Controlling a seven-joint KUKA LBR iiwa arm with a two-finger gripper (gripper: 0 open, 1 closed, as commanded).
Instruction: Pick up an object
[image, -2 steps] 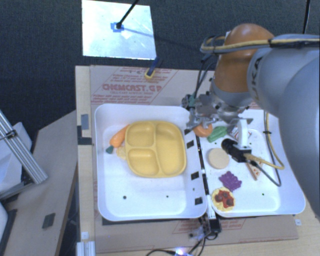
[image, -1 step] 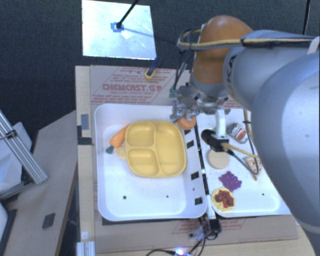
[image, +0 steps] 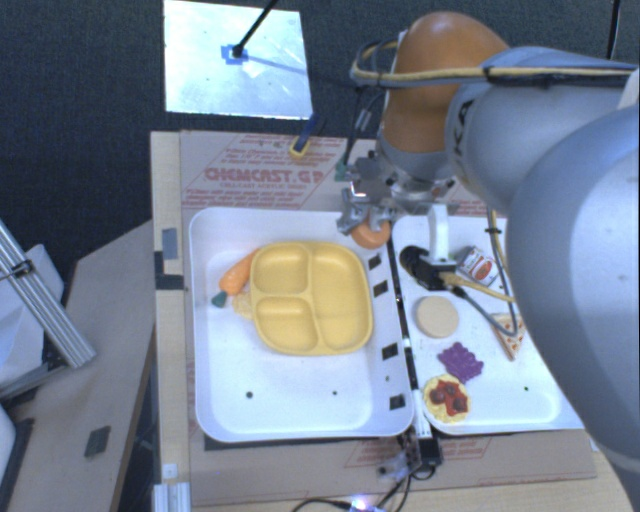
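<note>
Camera view: the arm (image: 560, 180) comes in from the right and covers the far right part of the right bin (image: 520, 395). The tool (image: 360, 220) hangs over the far right corner of the left bin (image: 300, 395); I cannot tell whether it is clenched or released. An orange thing (image: 373, 236) lies right under the tool, against the bin wall. Its top is hidden, so its shape and long axis are unreadable. A carrot (image: 237, 273) lies at the left edge of the yellow plate (image: 305, 297), long axis slanted, green end towards the near left. In the right bin are a round biscuit (image: 437, 317) and purple grapes (image: 461, 360), apart from each other.
</note>
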